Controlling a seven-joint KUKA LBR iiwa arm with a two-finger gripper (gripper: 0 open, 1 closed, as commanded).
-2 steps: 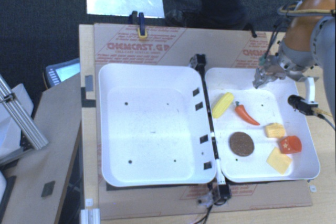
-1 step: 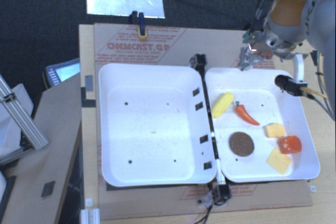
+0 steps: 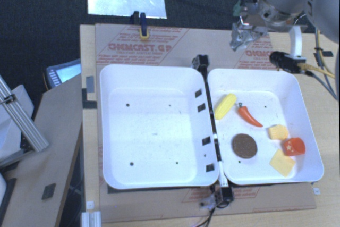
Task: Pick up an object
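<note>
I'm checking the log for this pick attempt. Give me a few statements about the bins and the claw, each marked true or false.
1. The corn cob lies in the right bin. True.
2. The claw grips the orange pepper. False: the pepper lies in the bin, with the claw above the bin's far edge.
3. The brown disc is in the left bin. False: it is in the right bin.
4. The red piece lies near the bin's right wall. True.

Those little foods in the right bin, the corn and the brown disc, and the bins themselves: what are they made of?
Corn: probably molded plastic, uniform yellow with a slight sheen. Brown disc: matte, speckled, perhaps plastic or cork; unclear. Bins: smooth white thin-walled plastic, with rounded formed corners.
</note>
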